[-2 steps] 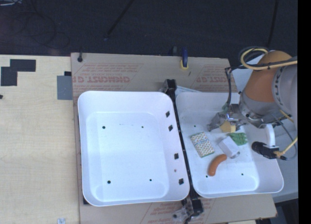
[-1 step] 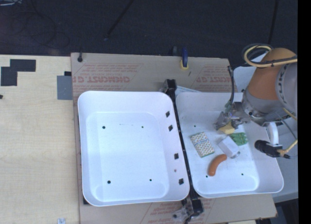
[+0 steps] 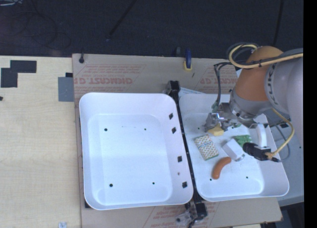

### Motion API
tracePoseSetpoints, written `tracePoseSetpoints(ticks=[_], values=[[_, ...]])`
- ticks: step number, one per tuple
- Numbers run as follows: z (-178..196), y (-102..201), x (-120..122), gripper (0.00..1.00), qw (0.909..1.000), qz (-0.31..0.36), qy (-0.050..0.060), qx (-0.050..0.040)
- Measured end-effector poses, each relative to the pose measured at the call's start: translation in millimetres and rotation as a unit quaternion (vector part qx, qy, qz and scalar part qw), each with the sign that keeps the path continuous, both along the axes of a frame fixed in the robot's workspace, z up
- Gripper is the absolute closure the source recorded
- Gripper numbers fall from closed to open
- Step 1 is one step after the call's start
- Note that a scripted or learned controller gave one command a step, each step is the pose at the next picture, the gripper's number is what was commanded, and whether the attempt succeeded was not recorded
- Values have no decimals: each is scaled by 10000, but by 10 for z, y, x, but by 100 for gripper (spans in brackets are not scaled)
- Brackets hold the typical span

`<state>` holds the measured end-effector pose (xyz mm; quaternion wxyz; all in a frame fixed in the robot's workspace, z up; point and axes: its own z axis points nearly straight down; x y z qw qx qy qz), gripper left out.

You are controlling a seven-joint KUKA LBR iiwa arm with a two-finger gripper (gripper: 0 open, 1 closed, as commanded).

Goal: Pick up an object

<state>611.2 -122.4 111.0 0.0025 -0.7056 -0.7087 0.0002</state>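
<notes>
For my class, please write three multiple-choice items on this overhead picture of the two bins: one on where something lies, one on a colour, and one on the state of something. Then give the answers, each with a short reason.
1. In which bin do the loose objects lie?
A. the left bin
B. the right bin
C. some in each

2. What colour is the sausage-shaped object?
A. blue
B. orange
C. white

3. How does the gripper stand relative to the yellow block?
A. far off over the left bin
B. low in the right bin, right beside the block
C. outside both bins

Answers:
1 B: the patterned card, the sausage-shaped object, the yellow block, the green piece and the white object all lie in the right bin, none in the left bin.
2 B: it shows orange against the white floor.
3 B: the gripper sits just above the block in the picture.
</notes>
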Motion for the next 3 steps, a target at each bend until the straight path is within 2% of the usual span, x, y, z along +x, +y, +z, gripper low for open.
tracePoseSetpoints(ticks=[1,2,3], values=[[806,658,-427,100,10000,2,-15,0],[760,1310,-275,100,10000,2,-8,-12],[1221,2081,-622,100,10000,13,-14,-4]])
